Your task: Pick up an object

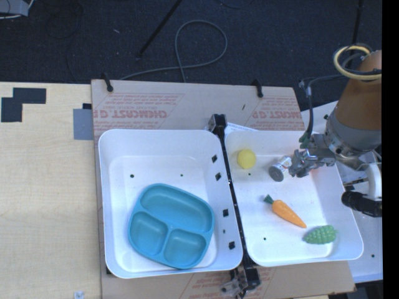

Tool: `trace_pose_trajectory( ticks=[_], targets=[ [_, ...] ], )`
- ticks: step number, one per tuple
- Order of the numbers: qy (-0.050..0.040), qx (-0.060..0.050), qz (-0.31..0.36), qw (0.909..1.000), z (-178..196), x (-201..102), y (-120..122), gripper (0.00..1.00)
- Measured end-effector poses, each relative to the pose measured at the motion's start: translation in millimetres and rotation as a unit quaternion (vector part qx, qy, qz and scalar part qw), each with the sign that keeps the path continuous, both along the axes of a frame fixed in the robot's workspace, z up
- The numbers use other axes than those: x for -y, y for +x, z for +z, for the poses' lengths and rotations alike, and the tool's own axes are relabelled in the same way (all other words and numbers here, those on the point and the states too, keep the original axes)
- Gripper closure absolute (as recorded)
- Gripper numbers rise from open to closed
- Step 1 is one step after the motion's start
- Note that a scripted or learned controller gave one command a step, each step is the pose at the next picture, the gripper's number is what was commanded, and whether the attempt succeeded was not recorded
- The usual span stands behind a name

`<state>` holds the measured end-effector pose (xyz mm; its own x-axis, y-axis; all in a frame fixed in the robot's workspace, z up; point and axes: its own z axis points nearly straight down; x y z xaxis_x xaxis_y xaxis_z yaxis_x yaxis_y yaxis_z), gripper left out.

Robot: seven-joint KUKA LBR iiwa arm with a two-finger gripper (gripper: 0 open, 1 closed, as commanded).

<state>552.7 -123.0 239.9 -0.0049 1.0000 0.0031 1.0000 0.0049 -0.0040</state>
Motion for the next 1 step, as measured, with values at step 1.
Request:
trace_pose_trajectory(
  ticks=[1],
  targets=[
    [0.0001, 0.0, 0.0, 1.0, -13.3, -57.0, -1.3, 1.0]
  ],
)
